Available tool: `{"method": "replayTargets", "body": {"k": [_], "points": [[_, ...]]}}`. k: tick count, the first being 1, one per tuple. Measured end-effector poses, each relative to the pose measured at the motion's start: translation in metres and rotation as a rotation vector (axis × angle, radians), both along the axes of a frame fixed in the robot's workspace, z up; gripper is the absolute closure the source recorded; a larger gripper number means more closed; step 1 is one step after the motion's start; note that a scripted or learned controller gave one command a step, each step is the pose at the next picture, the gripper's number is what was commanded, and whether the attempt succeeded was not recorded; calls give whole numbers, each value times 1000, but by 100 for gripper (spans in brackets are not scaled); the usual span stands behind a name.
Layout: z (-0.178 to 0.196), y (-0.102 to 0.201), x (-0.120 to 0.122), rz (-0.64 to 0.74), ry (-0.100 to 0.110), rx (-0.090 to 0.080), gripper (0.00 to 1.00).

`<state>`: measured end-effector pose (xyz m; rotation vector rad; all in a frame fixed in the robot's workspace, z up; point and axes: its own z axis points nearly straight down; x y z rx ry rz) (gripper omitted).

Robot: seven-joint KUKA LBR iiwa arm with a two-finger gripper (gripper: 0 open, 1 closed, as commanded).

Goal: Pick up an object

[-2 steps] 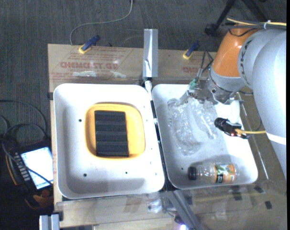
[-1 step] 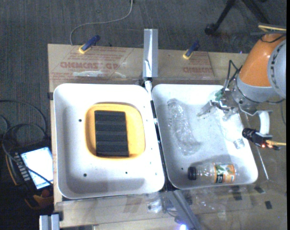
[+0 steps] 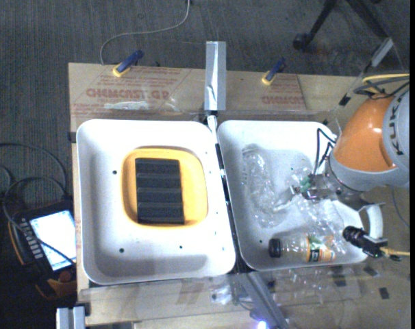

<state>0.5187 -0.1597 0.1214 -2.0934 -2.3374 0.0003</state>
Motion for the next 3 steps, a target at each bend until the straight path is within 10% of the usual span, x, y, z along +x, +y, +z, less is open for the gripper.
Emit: {"method": "replayTargets", "body": {"k": [2,3], "points": [[-28,-50,117,-231,-8,8,0],[-30,-46,147,46,13,-5,0]]}}
